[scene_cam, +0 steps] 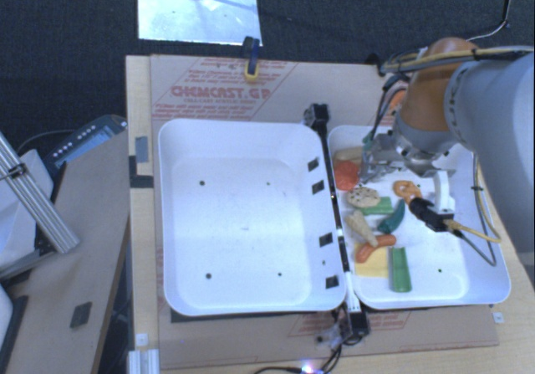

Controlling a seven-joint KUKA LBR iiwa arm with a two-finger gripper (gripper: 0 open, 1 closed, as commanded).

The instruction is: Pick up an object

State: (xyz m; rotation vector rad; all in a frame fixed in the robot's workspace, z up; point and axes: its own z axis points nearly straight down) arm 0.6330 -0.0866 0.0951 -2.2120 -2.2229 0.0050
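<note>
One pale bench [140, 230] carries two shallow white bins side by side. The left bin [242, 222] holds nothing loose. The right bin [456, 280] has every piece, crowded toward its 9 o'clock wall. The grey arm [485, 105] leans in from 3 o'clock, and its jaws hang low over the bin's 10 o'clock part, close above a red piece [346, 172], which looks the likeliest thing to be picked. Whether they are spread or pressed together cannot be told, and nothing is seen pinched between them.

The chief risk is the crowding. The red piece sits near the bin wall, so a descending jaw could strike the wall or land half off the piece. At 5 o'clock from it a speckled biscuit [364, 194] lies just beside it and could be nudged or caught along with it.

Farther toward 6 o'clock lie a green block [399, 269], a yellow slab [378, 263], a dark green curved piece [393, 217], a beige piece [360, 228], an orange sausage [375, 247] and, nearer 3 o'clock, an orange ring [407, 190]. They are packed closely, several touching, which leaves little room for a clean closing.
</note>
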